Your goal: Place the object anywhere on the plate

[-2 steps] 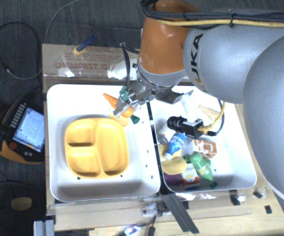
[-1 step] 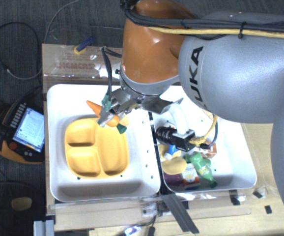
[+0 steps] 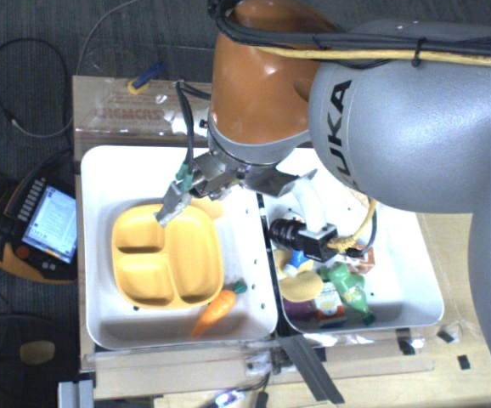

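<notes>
Carrot [image 3: 214, 310]: it lies in the left bin [image 3: 101, 177] at the near right corner of the plate [image 3: 143, 270], touching the rim or just beside it, but not on it; I judge it to be the object, so the placing is not yet done
Risk at the carrot: it is slim and round, and it lies slanted in the narrow space between the plate rim and the bin wall; a grasp there may strike the rim or the wall, or push the carrot so that it rolls away
Right bin [image 3: 415, 287]: it holds a pile of small things with a green bottle [image 3: 347, 289] on the near side; if one of these is taken instead, its neighbours may be dragged along
Plate: yellow, with three compartments, all bare; the rim is raised, so a thing let go over the rim could tip out into the bin; the large compartment looks safer
Gripper [image 3: 167, 211]: it hovers over the far edge of the plate, pointing down and left; I cannot tell whether it is wide, narrow or holding something
Risk at the gripper: going down here could press the far rim and tilt or shift the plate
Arm [image 3: 398, 117]: it covers the far part of both bins, so what is under it is hidden
</notes>
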Controlling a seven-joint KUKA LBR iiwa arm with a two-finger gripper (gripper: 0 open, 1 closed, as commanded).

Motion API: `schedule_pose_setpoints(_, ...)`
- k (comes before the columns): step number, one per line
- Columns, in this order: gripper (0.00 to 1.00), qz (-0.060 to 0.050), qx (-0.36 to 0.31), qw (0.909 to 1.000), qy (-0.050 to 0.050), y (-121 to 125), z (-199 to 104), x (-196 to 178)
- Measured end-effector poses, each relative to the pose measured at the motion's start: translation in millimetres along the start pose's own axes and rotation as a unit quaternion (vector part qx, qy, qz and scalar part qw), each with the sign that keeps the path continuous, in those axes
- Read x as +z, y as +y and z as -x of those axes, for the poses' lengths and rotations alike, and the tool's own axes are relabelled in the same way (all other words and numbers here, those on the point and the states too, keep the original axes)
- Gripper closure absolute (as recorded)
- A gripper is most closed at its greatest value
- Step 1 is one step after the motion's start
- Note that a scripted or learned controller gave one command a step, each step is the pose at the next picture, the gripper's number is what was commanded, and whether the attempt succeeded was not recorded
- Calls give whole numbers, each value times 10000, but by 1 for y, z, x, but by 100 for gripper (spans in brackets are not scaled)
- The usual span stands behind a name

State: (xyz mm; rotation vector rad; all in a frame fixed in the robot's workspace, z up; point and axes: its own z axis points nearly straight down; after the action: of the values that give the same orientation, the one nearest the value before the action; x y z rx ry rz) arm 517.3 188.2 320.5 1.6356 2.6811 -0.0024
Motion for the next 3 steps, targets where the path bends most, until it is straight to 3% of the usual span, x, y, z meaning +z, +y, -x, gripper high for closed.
schedule_pose_setpoints(1,0,10,876,9962,-8,5,28,-114)
schedule_pose_setpoints(2,100,7,873,9962,-22,5,28,-123)
schedule_pose_setpoints(3,100,-16,1349,9909,0,-36,-3,-23)
